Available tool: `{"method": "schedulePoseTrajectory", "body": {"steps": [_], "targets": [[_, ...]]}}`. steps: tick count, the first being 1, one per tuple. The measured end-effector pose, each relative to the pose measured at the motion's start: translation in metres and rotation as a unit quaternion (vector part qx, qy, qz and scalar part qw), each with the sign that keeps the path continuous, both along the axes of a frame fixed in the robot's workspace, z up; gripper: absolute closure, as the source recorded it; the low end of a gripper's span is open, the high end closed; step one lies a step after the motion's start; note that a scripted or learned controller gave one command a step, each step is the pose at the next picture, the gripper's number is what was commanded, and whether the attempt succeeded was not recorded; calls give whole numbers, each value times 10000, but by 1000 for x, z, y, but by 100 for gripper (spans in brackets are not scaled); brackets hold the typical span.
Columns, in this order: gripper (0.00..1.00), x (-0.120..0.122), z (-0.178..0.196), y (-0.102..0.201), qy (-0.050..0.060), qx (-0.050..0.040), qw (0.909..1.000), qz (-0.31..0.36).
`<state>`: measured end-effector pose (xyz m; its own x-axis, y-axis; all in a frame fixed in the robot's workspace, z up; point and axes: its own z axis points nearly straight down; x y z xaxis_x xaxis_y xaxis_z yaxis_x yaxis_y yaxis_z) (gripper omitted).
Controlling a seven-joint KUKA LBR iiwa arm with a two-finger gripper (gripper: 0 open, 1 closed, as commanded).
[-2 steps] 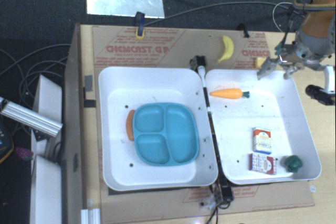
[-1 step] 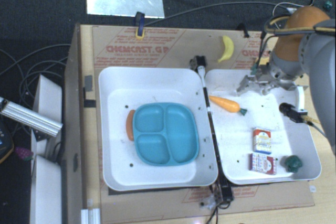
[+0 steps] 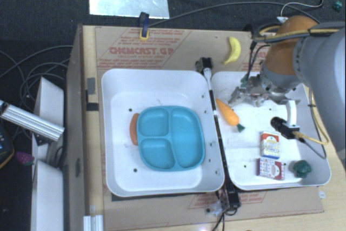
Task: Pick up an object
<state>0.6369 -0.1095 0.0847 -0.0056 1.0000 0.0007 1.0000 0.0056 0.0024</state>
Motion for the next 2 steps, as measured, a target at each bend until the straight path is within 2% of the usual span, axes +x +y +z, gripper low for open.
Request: {"method": "schedulePoseTrajectory", "body": {"steps": [1,2], "targets": [[0,-15,0,-45,9,-12,10000,-19],[0,-15,37,-97,-6,-16,10000,-21]]}}
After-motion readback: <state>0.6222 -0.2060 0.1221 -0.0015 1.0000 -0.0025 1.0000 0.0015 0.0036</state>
